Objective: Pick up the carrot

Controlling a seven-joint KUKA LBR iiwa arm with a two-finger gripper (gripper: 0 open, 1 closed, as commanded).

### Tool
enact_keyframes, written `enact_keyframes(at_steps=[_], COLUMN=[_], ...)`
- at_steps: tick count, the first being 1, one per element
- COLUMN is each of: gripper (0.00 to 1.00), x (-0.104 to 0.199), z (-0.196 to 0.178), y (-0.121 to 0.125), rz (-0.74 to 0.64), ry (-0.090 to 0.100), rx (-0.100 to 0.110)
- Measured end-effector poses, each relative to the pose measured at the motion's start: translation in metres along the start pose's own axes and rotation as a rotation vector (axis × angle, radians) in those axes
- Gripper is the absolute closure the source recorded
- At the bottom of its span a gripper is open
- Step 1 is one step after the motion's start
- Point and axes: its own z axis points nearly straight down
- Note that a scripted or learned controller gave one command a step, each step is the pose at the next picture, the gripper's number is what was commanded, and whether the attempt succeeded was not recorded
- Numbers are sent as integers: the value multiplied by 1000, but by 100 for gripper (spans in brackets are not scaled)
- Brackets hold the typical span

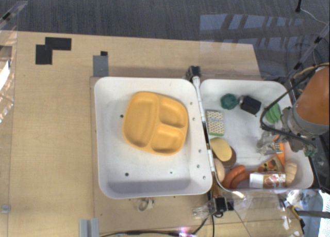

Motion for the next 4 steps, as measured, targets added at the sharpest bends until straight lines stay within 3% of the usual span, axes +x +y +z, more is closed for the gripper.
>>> enact_keyframes(at_steps=[1,2,3,4], gripper=[100,0,100,0], x=[-5,-4,-9,-8], z=[-13,-13,-26,-25], y=[0,0,0,0], rz=[-3,-3,-5,-5], ry=[-12,-11,-23,-22], rx=[4,3,7,6])
